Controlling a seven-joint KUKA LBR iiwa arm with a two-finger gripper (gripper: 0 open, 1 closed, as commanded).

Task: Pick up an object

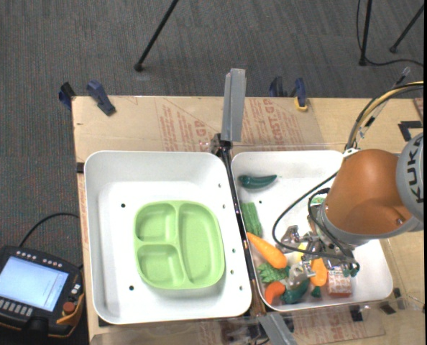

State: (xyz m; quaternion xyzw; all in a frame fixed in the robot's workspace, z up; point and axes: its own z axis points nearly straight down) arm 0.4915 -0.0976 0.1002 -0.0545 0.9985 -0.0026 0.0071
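Toys crowd the right bin (pixel 364 287): one long carrot (pixel 265 249), one dark green pepper (pixel 258 181), one green cucumber (pixel 252 217), and smaller orange and green pieces too jumbled to count. The pincer (pixel 320 261) hangs low over that heap, its state hard to tell under the orange wrist. One green divided plate (pixel 179 245) lies in the left bin (pixel 106 185) on the counter (pixel 127 124).

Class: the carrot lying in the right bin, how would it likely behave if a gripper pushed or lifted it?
The carrot is tapered and rounded, so it would probably roll or pivot when pushed. It looks like a glossy plastic toy: likely stiff, light, perhaps slippery. It lies against other toy food, so neighbours may shift too.
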